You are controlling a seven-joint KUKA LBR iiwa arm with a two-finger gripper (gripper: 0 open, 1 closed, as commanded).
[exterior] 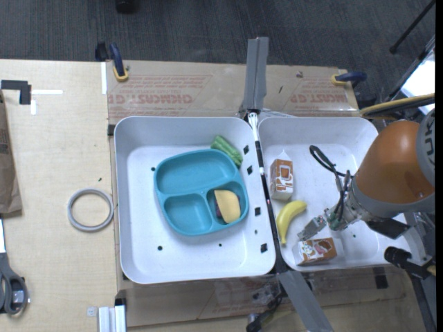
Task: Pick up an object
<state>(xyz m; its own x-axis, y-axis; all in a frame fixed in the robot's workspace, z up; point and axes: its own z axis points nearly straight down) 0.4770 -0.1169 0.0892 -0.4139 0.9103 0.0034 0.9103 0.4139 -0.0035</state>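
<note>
STEP: approach, nothing gripped | GRIPPER: grey two-finger gripper (313, 228) low in right white bin (360, 126) — finger state cannot be told | TARGET: small brown-and-white carton (318, 250) just below it, curved yellow banana (289, 218) just beside | NEXT: centre over one item, descend — then close.

The gripper (313, 227) hung low in the right bin (360, 126), just beside the banana (289, 216) and above a small carton (318, 250). In the left bin (131, 185) sat a blue tray (187, 185).
</note>
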